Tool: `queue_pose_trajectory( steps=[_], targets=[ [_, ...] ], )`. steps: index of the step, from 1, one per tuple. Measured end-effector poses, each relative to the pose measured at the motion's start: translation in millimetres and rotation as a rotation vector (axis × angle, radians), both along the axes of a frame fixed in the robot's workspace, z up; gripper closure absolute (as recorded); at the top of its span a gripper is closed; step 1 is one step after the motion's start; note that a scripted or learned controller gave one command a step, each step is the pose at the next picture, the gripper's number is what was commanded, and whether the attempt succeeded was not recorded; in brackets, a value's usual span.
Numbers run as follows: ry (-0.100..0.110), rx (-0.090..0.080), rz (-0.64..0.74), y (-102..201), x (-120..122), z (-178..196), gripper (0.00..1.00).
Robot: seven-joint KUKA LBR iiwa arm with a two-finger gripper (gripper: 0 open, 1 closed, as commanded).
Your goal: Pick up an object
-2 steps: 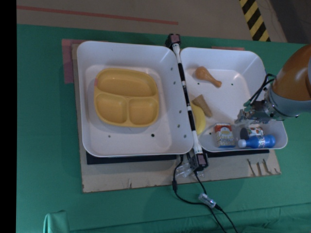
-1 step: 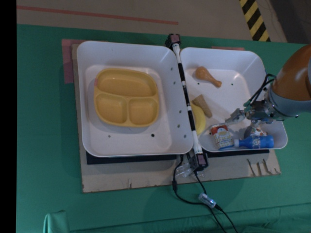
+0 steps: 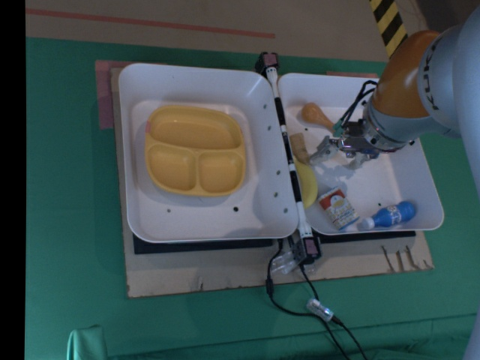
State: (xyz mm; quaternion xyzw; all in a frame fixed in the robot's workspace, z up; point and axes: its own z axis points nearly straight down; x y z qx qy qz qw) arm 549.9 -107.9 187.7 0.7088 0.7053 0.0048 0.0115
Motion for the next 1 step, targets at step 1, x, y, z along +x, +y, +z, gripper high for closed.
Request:
queue_pose_trajectory(
  steps=[1],
  targets=[
    [-0.014, -0.009, -0.006, -3.8, 2.4, 15.7, 1.00]
  ],
)
